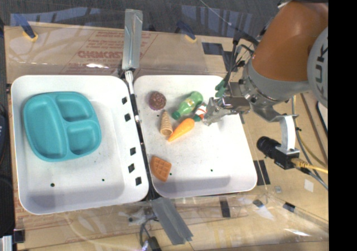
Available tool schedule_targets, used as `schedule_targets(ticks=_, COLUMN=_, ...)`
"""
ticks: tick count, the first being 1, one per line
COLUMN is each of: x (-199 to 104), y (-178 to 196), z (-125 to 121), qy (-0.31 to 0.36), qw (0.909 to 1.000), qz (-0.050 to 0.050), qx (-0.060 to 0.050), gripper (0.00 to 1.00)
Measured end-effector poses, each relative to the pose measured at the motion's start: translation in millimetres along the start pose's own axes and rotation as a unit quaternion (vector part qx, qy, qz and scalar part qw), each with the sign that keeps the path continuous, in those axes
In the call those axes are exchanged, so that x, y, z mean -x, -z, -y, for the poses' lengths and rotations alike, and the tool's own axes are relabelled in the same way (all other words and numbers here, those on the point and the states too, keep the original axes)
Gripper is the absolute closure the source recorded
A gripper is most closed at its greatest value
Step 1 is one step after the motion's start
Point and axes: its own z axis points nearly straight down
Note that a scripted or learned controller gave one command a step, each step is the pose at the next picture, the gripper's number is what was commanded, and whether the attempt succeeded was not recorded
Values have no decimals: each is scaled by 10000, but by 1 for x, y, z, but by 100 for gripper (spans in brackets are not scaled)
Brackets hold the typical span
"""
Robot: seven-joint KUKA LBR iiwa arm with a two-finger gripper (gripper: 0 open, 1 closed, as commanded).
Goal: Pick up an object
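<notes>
In the right bin (223, 172) lie a green bottle-shaped toy (187, 105), an orange carrot (181, 130), an ice-cream cone (165, 124), a dark red round toy (157, 100) and a waffle piece (160, 168). My gripper (212, 114) hangs low over the bin's right part, just right of the green toy and the carrot's thick end. A small red-and-black bit shows beside its tips. Nothing is seen held between them.
The left bin (33, 188) holds a teal divided tray (61, 124). A grey divider strip (131, 38) rises between the bins at the back. Bare floor of the right bin lies toward its front and right.
</notes>
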Motion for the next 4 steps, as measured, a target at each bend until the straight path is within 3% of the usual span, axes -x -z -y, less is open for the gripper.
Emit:
schedule_targets(ticks=1, x=57, y=113, z=-13, qy=-1, qw=10000, qz=2, qx=1, gripper=100)
schedule_targets(ticks=2, x=-64, y=13, z=-16, qy=54, qw=10000, qz=-12, qx=-82, gripper=100)
schedule_targets(ticks=3, x=29, y=110, z=19, qy=-24, qw=10000, qz=3, qx=8, gripper=100)
schedule_targets(ticks=4, x=-33, y=-63, z=21, qy=22, qw=9999, qz=-11, qx=-97, gripper=100)
